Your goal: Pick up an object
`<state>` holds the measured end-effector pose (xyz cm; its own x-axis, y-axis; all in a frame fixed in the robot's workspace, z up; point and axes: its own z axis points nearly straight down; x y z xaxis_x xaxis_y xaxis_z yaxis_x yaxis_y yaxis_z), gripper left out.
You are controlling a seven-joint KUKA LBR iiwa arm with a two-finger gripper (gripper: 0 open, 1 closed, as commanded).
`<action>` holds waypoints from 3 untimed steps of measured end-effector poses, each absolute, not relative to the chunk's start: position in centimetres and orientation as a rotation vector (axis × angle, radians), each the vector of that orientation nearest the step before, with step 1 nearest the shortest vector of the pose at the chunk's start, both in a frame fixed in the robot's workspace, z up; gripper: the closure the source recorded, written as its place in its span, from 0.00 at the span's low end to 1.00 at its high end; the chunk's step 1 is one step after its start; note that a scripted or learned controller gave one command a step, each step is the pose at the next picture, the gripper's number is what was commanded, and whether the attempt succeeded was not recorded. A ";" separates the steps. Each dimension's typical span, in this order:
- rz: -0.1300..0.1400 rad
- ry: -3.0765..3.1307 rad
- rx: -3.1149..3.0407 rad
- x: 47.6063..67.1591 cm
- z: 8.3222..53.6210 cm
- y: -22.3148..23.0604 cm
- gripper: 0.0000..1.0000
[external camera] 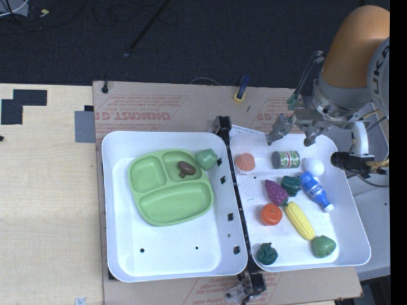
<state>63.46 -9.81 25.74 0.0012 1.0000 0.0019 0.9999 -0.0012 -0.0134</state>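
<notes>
Cardboard sheeting (159, 107) covers the bench under two white bins, with dark floor beyond. At the far rim of the right bin (356, 234) hangs the gripper (296, 134), its two fingers spread apart with nothing between them. Just below it lies a small can (286, 159) on its side, with a white egg (313, 166) beside that and a pink piece (245, 162) off toward the divider. Farther from the gripper sit a purple grape bunch (276, 192), a blue bottle (316, 191), a tomato (271, 215), a corn cob (299, 220), a green pepper (324, 246) and a dark green vegetable (266, 254). Open white floor lies along the bin's near right wall. Well across from the gripper, the left bin (127, 246) holds a green divided plate (170, 189) bearing a brown item (186, 168), with a pale green piece (206, 159) touching its rim.
</notes>
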 end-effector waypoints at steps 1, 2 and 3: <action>0.000 -2.221 -2.221 63.7 26.5 -9.8 0.00; 0.006 -2.218 -2.218 63.1 22.0 -9.8 0.00; 0.006 -2.217 -2.217 62.8 17.6 -9.4 0.00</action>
